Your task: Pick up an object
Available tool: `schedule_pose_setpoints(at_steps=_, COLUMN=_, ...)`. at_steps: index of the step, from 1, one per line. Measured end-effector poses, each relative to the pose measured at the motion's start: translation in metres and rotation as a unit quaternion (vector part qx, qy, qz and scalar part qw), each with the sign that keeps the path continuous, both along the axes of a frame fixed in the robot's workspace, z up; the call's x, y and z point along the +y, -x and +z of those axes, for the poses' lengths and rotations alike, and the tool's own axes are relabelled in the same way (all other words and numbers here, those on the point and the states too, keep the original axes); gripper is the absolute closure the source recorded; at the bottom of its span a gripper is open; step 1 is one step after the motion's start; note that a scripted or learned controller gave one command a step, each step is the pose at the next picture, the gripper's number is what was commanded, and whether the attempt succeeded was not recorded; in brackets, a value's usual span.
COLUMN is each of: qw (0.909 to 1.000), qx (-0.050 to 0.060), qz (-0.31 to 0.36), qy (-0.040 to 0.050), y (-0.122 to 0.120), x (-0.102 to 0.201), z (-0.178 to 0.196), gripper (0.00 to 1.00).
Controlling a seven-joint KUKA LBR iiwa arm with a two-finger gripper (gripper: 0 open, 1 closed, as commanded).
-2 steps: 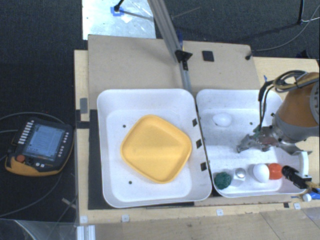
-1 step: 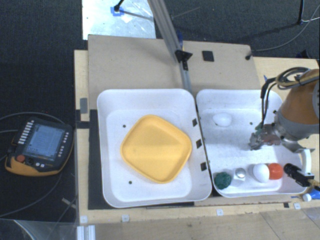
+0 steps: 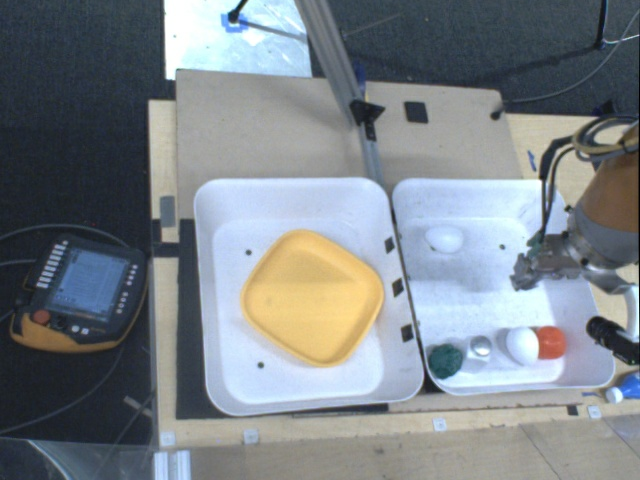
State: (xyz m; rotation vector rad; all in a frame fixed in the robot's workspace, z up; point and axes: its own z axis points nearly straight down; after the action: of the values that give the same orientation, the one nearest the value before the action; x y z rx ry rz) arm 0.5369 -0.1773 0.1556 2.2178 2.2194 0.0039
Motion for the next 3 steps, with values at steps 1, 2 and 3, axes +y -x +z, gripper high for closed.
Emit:
schedule_pose_setpoints(at_steps=1, qw=1.0, qx=0.0, qz=0.0, qy=0.0001, y=0.0, x=-0.008, z=0.046, gripper=1.0)
schedule_pose_setpoints(at_steps=2, qw=1.0, qx=-0.001, qz=0.0, qy=0.0002, y=-0.004, x=-0.011, z=0.108, gripper=1.0)
schedule_pose_setpoints(at_steps=3, qw=1.0, qx=0.002, qz=0.002, qy=-0.0011, y=0.001, x=0.042, z=0.093, gripper=1.0)
